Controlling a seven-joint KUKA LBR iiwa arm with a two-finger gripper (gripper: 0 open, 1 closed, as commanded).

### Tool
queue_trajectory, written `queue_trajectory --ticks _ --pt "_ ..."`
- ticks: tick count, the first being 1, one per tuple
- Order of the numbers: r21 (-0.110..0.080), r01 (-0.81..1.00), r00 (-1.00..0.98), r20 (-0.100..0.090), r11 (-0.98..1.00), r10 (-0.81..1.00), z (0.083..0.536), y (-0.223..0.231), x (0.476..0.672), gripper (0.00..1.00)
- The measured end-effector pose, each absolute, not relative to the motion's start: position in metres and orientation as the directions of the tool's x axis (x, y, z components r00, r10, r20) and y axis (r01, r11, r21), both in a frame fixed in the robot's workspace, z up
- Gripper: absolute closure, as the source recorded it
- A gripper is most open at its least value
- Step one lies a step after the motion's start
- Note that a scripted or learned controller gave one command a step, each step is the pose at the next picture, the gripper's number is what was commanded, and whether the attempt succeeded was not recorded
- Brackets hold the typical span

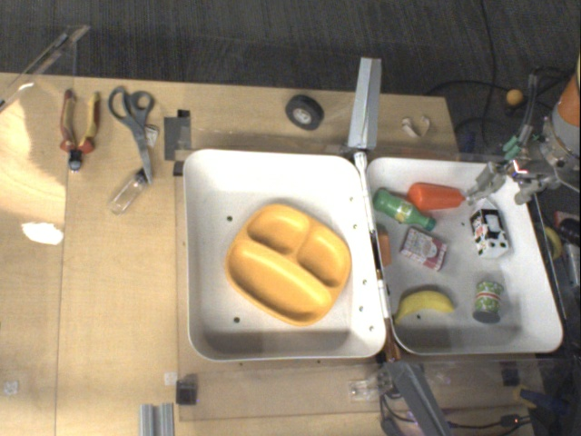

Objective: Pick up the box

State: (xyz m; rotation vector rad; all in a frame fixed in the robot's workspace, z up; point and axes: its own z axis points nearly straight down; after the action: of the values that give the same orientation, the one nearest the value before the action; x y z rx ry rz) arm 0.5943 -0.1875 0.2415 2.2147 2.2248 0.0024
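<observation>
In the right bin point(545, 330) a small pink box point(423, 248) lies flat near the middle. A white carton with black patches point(488, 231) stands further right. My gripper point(502, 186) hangs over the bin's far right corner, just beyond the white carton and well right of the pink box. Its two fingers point(479, 183) are spread apart with nothing between them. Above it, at the frame's right edge, is the arm's orange band point(568, 107).
The right bin also holds a green bottle point(402, 209), a red-orange item point(437, 196), a yellow banana point(425, 303) and a green can point(487, 300). A large yellow bread-shaped object point(289, 263) lies in the left bin point(204, 243). Scissors point(136, 121), pliers point(78, 125) and a tape roll point(304, 111) lie on the bench.
</observation>
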Motion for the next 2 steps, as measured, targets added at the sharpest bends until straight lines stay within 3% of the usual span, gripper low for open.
queue_trajectory --ticks 1,2 --pt "0.021 0.983 -0.184 -0.007 0.185 0.983 0.103 -0.132 0.586 0.0" --pt "0.012 0.948 -0.319 -0.005 0.319 0.948 0.089 -0.119 0.598 0.0"
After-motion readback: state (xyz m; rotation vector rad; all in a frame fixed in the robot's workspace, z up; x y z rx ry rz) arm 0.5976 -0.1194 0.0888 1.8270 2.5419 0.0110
